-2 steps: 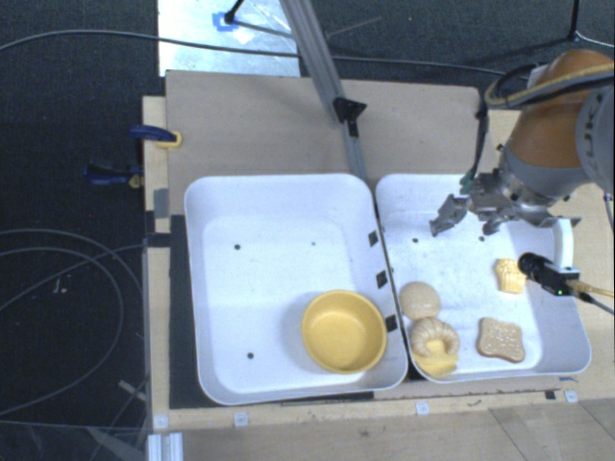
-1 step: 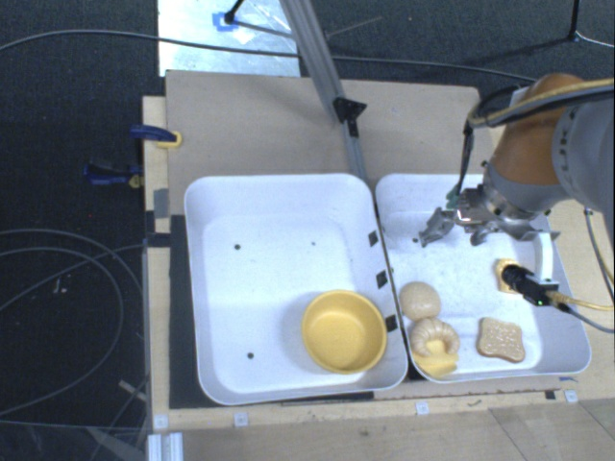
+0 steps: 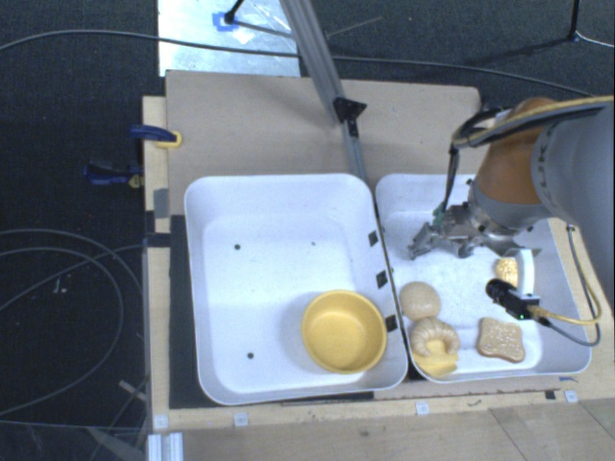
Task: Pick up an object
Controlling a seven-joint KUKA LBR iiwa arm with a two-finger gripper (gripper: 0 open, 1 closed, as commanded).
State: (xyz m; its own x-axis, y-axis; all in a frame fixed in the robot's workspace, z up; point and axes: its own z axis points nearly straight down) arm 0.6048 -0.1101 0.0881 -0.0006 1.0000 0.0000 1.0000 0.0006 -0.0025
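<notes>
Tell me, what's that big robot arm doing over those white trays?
The grey and orange arm reaches into the right bin, trying to pick something up. Its end effector hangs over a bare patch of that bin, with nothing held that I can see. A round bun, a croissant and a toast slice lie nearer the front. The left bin holds a yellow bowl.

Even, cool overhead light, soft shadows, mild glare on white bins (image 3: 279, 195), slight blur.

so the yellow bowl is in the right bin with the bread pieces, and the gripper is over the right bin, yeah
Not quite: the camera view shows the yellow bowl alone in the left bin. The bread pieces do lie in the right bin, and the gripper is over that bin.
</notes>
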